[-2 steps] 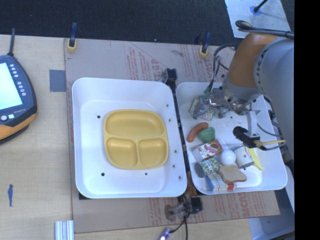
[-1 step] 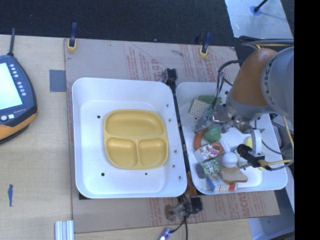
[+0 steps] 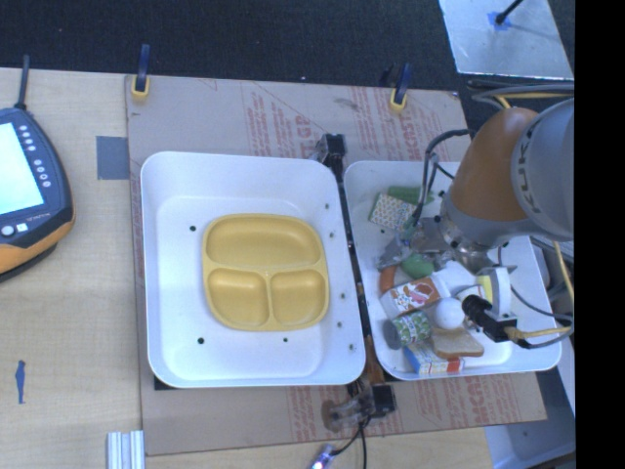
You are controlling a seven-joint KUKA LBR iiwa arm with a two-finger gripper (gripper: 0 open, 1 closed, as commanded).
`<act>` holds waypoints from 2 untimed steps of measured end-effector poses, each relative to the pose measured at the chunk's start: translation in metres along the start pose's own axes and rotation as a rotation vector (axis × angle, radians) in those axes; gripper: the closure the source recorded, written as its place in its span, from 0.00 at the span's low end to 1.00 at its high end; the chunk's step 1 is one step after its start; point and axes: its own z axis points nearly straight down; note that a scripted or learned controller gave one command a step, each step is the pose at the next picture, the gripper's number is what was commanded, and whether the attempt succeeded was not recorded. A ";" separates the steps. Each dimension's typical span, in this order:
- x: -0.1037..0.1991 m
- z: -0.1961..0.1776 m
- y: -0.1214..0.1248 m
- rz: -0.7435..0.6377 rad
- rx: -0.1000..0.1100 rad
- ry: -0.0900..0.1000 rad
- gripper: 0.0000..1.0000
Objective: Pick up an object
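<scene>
So the arm reaches in over the right bin, and the gripper sits low over the clutter at that bin's far-left side, the wrist blocking a fair bit. I honestly can't tell whether the claw is apart or together, and nothing is visibly clamped in it. The pickable stuff is all in the right bin, so I'd call this the closing-in step. To do it well I'd pick the thing with the most free room around it and come straight down. The green patterned packet near the far-left corner looks flat and awkward, while the small green piece just beside the gripper seems an easier target. Things are packed touching each other, so a sloppy descent probably just shoves neighbours around. Counts, big to small: one arm, two white bins, and one yellow divided plate with three compartments lying in the left bin. Then the small lot in the right bin — I count about eight: the packet, a printed carton, a bread slice, a blue-and-white box, a grey-green lump, an orange piece, the green piece and a white ball. More may hide under the wrist.
</scene>
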 end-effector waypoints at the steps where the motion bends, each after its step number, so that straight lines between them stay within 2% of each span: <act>1: -0.001 -0.011 0.001 -0.005 0.000 -0.002 1.00; 2: 0.075 -0.101 0.063 0.002 -0.003 0.002 1.00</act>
